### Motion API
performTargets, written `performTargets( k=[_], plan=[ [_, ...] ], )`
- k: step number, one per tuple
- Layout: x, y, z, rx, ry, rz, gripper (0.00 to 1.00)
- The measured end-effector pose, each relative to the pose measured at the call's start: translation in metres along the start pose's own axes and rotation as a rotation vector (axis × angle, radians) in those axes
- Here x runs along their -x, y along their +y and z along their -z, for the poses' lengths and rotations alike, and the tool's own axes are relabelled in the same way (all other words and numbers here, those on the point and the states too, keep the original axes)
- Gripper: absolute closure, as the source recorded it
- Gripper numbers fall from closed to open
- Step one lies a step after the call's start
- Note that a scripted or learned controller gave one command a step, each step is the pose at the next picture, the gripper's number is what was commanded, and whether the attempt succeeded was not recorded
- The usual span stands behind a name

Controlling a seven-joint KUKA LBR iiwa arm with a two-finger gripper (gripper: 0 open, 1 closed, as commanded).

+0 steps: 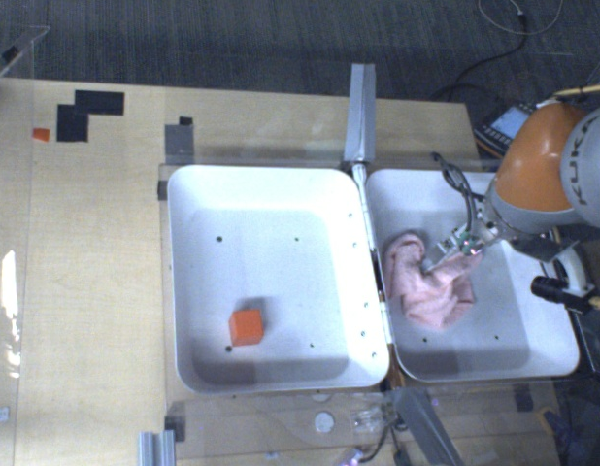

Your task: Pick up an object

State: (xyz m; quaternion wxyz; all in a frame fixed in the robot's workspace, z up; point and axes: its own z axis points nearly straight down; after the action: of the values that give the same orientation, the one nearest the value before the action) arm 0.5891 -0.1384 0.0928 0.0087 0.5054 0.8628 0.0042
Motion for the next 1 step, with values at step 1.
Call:
performTargets(
  k=[1],
  plan=[
    [0.0498, 0.0010, -0.0010, -0.002, -0.001, -0.099, 0.00]
  ],
)
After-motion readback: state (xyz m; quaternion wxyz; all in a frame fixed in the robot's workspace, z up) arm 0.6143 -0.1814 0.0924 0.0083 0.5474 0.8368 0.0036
